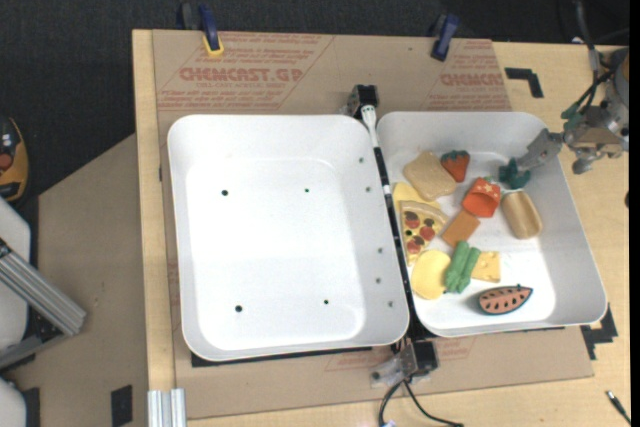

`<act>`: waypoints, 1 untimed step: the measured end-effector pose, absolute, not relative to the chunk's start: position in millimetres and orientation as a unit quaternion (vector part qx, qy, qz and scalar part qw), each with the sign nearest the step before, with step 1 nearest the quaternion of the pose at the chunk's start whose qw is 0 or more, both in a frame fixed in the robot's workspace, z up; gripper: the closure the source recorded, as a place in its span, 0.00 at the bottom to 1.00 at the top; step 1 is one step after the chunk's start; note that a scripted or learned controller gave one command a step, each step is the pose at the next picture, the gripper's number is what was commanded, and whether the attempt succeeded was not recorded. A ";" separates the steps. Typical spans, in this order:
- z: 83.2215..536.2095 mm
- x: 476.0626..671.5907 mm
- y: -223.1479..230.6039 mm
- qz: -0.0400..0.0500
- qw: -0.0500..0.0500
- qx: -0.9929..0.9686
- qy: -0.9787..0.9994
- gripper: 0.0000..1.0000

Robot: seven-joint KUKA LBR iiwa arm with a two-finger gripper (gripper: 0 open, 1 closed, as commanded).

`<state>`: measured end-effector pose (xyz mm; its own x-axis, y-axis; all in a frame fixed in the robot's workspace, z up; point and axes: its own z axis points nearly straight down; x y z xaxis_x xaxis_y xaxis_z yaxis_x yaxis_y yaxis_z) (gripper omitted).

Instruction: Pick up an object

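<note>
The right bin (pixel 570 260) holds several toy foods. Among them are a tan bread slice (pixel 430 175), a strawberry (pixel 457 163), a red-orange piece (pixel 482 198), a bun (pixel 520 213), a pizza slice (pixel 420 223), a yellow lemon (pixel 430 273), a green vegetable (pixel 462 265) and a watermelon slice (pixel 503 298). A small teal piece (pixel 515 173) lies near the bin's far right wall. My gripper (pixel 548 149) comes in from the right edge, low over that wall, just up and right of the teal piece. Nothing is visibly held.
The left bin (pixel 200 155) sits beside the right one, and their rims meet at the middle. Blue clamps (pixel 208 25) (pixel 445 33) grip the board's far edge. Cables run off the front edge (pixel 405 385).
</note>
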<state>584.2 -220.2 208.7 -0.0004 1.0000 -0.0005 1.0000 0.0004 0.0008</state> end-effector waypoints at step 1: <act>131.0 607.3 -142.6 0.000 -0.004 0.705 0.710 0.00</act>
